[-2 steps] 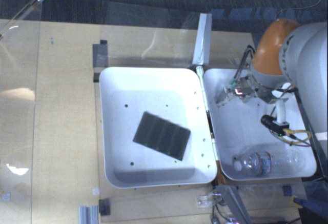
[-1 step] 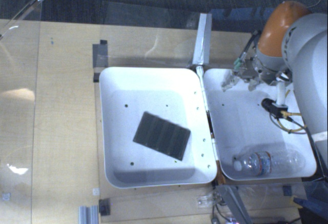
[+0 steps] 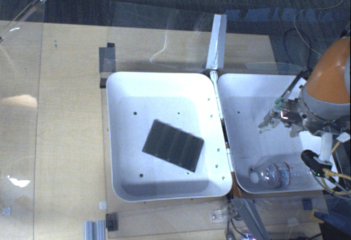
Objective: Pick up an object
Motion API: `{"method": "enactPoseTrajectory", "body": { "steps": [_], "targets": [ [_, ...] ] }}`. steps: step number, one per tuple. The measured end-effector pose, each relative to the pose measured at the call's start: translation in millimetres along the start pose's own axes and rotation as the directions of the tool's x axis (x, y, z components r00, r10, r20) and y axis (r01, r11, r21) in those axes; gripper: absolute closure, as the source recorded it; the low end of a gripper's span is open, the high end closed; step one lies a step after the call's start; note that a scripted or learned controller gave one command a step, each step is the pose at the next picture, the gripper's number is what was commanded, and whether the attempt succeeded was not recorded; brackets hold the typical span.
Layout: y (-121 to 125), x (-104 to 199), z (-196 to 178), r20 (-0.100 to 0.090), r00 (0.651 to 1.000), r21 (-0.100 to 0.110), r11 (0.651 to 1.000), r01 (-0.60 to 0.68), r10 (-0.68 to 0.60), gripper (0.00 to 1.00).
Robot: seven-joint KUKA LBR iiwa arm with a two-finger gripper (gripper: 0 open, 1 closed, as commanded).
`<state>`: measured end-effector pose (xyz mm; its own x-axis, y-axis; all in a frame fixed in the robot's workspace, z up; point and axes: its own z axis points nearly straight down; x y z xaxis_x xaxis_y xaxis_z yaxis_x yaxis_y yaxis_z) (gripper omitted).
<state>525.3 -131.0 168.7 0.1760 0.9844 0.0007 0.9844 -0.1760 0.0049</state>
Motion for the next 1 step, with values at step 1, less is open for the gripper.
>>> {"method": "enactPoseTrajectory", "body": {
  "steps": [1],
  "targets": [
    [0.0, 0.1, 0.1, 0.000, 1.000, 0.000, 1.000, 0.000, 0.000, 0.00]
  ]
}}
